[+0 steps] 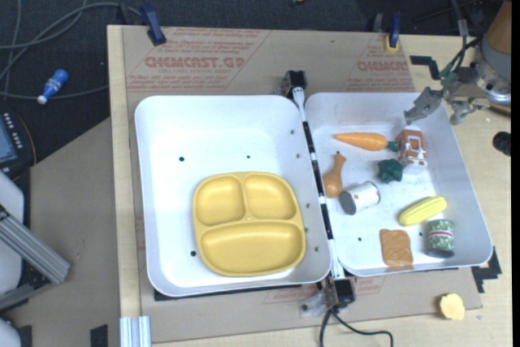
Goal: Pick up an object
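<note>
The right bin (455,175) holds several small things: an orange carrot (361,140), a brown and white carton (413,148), a green piece (391,170), a tan drumstick (333,175), a white and grey can (360,197), a yellow corn-like piece (422,210), a green tin (439,237) and a flat orange slab (396,248). My gripper (443,107) hangs over the bin's far right corner, just above and to the right of the carton. Its fingers are spread open and nothing sits between them.
The left bin (162,134) carries a yellow divided plate (248,222). A yellow lump (451,305) lies on the bench at the front right. Blue clamps (151,22) hold the board's back edge. Cables run near the arm at the right.
</note>
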Tool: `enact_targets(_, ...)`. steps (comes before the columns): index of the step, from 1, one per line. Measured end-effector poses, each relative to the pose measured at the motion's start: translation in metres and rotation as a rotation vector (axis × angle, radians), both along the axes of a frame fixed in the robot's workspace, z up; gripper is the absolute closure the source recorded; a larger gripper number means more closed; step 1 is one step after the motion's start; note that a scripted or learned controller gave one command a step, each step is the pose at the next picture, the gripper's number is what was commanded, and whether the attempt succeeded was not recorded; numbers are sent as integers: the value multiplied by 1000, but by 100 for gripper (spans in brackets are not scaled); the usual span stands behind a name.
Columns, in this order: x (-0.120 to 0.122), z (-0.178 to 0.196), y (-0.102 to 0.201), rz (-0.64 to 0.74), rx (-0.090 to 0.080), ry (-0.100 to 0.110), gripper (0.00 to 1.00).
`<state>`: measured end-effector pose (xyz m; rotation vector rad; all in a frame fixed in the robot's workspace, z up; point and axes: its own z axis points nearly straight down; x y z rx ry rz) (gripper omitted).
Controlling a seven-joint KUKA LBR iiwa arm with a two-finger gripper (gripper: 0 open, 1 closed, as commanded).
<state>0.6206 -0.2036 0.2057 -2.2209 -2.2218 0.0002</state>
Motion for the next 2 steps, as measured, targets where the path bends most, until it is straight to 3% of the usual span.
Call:
enact_targets(1, 11, -107, -15, 4, 4, -6, 0)
enact_targets(2, 16, -114, 44, 3, -5, -14, 0)
